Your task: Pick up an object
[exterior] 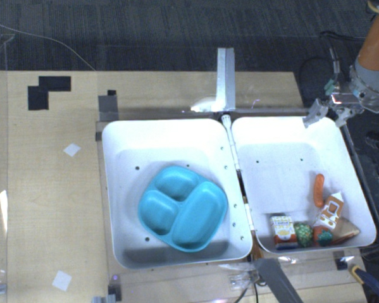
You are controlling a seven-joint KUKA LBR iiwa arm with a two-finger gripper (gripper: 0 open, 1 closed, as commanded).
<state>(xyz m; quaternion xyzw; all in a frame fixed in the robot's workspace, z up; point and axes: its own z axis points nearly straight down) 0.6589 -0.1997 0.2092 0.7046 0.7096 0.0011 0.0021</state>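
Gripper up at right bin's far right corner; open or closed, cannot tell. Well apart from targets: carrot, cartons and small items packed into near corner. Risks: fingers fouling bin wall, or nudging neighbours and closing on nothing. Blue tray in left bin.

Blue divided plate lies in left bin; tool hovers over right bin's far corner.
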